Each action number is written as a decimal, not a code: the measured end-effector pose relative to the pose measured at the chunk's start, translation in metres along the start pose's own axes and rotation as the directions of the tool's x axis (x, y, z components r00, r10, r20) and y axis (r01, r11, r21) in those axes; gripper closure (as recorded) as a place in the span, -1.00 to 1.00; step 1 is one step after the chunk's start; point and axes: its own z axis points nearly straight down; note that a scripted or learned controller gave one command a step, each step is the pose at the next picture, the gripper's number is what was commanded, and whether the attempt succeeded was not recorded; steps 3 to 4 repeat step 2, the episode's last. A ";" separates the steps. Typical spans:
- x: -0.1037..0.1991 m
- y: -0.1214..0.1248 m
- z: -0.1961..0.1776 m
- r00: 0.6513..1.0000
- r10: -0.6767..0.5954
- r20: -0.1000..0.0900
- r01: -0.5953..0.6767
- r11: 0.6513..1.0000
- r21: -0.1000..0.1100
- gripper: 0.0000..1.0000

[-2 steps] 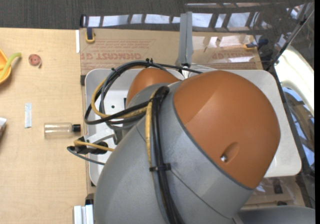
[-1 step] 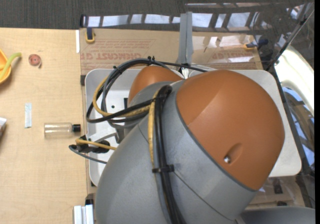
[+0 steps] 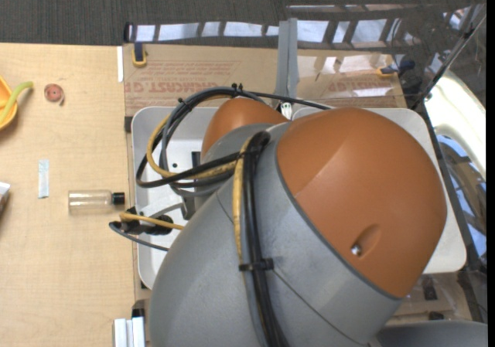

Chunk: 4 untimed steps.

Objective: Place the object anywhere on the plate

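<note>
The arm [image 3: 309,245] is bending low over the white bin [image 3: 147,152], covering it; its gripper's state I cannot tell.

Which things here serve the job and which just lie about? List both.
Job: arm, left white bin, right white bin.
Lying about: clear bottle, red disc, yellow object, pale strip, cardboard.

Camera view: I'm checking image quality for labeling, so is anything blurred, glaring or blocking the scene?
Camera view: even, soft lighting; the arm looms close and slightly soft, covering most of the white bin; the clear bottle on the bench stays sharp; no strong glare.
</note>
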 end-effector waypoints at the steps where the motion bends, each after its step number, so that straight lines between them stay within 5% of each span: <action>1: 0.000 0.004 -0.008 1.000 0.003 0.004 -0.003 1.000 -0.003 1.00; 4: 0.001 -0.007 0.016 1.000 -0.006 -0.008 0.006 1.000 0.007 1.00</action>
